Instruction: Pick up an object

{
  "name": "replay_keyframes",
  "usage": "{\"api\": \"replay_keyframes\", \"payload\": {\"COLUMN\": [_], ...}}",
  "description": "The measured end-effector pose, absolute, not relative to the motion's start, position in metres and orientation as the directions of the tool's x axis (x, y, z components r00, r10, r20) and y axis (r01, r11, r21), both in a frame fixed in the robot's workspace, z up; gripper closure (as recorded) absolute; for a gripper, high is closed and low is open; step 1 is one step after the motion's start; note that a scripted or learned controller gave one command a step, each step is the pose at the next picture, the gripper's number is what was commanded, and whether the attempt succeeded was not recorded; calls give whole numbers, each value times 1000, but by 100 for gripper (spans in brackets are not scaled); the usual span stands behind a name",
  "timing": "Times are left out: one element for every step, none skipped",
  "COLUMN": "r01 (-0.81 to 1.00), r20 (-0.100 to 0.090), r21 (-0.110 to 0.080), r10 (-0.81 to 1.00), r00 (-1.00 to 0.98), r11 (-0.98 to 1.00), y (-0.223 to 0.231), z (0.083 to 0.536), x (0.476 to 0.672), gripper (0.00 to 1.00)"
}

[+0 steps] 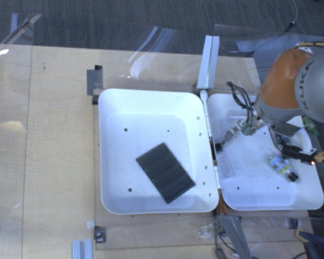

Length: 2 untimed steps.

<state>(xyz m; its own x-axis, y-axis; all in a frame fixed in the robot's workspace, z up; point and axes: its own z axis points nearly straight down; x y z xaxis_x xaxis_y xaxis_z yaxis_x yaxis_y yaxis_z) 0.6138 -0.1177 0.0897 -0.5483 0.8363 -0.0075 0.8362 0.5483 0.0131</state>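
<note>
Grey arm with orange band (291,85) hangs over the right shallow white bin (259,193), hiding its far corner. The claw cannot be made out. A dark ribbed rectangular slab (165,172) lies flat in the left white bin (119,112), no readable writing.

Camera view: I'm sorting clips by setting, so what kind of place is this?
Probably a robotics lab test bench: a robot arm over two white bins, on a wooden bench, cables trailing.
</note>
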Motion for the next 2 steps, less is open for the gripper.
{"api": "replay_keyframes", "payload": {"r01": [838, 821], "r20": [-9, -6], "r21": [9, 5], "r10": [838, 821], "r00": [-546, -571], "r11": [546, 571], "y": [-163, -205], "z": [213, 149], "x": [580, 583], "gripper": [0, 0]}}
